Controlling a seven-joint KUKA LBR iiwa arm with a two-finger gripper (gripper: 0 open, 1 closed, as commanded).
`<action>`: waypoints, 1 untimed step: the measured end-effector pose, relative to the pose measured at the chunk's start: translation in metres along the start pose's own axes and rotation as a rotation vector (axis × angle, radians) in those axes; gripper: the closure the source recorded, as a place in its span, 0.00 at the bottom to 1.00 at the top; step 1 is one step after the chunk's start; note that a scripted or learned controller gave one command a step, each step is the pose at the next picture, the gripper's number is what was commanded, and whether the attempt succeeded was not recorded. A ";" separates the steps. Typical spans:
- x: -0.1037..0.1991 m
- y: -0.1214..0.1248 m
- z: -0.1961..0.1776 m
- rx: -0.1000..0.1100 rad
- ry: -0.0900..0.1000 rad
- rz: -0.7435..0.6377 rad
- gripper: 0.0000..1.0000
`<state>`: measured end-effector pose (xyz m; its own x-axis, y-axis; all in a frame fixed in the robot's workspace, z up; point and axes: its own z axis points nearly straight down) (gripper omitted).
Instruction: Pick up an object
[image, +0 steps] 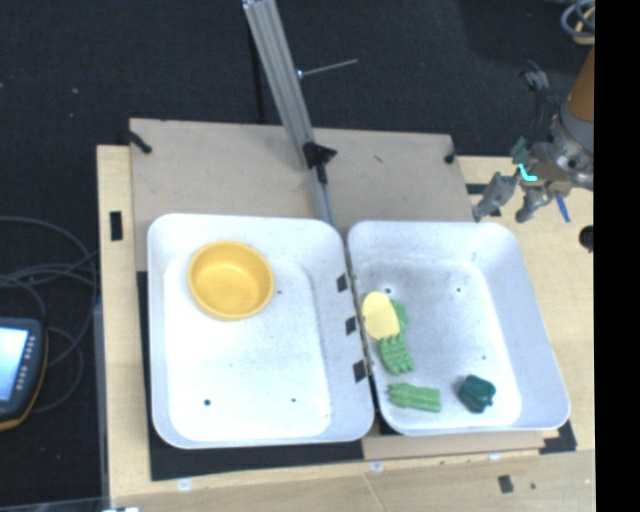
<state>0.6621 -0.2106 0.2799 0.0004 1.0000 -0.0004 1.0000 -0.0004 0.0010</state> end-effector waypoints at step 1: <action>0.000 0.000 0.000 0.000 0.000 0.000 0.00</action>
